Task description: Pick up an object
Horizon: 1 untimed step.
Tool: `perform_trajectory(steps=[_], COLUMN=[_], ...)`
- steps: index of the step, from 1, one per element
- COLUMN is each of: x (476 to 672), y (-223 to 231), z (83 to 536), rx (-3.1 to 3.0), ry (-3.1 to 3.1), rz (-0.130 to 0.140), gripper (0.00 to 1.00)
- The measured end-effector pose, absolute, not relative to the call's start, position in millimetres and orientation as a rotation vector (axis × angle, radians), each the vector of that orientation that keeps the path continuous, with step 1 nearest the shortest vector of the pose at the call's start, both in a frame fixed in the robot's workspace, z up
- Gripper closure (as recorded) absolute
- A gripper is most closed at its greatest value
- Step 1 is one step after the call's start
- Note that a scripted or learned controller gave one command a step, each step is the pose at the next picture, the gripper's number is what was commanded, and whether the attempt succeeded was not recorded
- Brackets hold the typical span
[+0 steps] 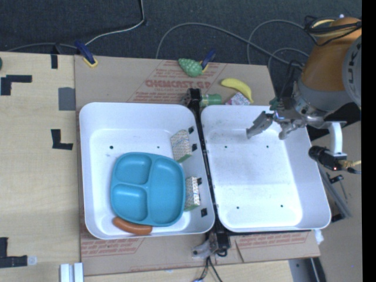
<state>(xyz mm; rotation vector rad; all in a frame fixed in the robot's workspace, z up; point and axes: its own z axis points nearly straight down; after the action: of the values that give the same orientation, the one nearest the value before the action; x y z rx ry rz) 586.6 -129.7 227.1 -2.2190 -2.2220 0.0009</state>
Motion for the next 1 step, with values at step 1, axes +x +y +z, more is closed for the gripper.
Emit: perform_trajectory(steps=[1], x=[483.0], y=[-91.3], z=[183.6], rx=[-2.219], ry=[-2.219], rz=[0.002], gripper=[0.00])
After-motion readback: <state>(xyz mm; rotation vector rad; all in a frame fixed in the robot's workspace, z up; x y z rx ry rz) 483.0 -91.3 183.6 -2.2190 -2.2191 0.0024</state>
